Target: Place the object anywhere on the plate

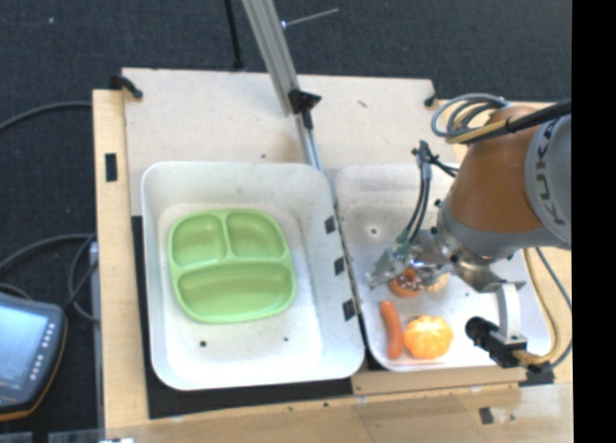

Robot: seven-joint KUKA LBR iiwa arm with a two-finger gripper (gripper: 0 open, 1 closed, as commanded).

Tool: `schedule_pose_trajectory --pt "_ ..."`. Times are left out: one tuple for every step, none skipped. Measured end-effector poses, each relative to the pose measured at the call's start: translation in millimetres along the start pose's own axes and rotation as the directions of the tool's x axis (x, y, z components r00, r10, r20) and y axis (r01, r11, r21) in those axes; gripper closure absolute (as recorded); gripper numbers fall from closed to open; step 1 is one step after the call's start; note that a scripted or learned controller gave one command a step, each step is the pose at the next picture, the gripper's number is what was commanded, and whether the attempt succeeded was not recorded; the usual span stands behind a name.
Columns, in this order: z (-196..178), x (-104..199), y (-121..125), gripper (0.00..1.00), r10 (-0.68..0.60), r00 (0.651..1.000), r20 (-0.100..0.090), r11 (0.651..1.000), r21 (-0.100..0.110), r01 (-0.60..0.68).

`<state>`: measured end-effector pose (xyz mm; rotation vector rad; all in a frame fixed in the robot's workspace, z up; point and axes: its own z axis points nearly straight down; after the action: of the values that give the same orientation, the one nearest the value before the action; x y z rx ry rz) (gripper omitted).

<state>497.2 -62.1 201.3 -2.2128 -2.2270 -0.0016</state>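
Observation:
A green plate [231, 265] with three compartments lies in the left bin [164, 191], with nothing on it. In the right bin [371, 200] my gripper [412, 273] hangs low near the front, directly over a small reddish-brown object [406, 284] that is partly hidden by it. An orange fruit [427, 337] and a carrot-like orange stick [392, 328] lie just in front of the gripper, near the bin's front edge.
The bins' shared wall [339, 248] stands between the gripper and the plate. A slanted metal pole [274, 41] rises behind the bins. The arm's orange wrist [496, 186] covers the right bin's right side.

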Motion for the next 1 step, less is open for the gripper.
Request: schedule_pose_trajectory --pt "-43.7 94.9 -5.5 0.0 -0.005 1.0 -0.001 1.0 -0.006 0.005"
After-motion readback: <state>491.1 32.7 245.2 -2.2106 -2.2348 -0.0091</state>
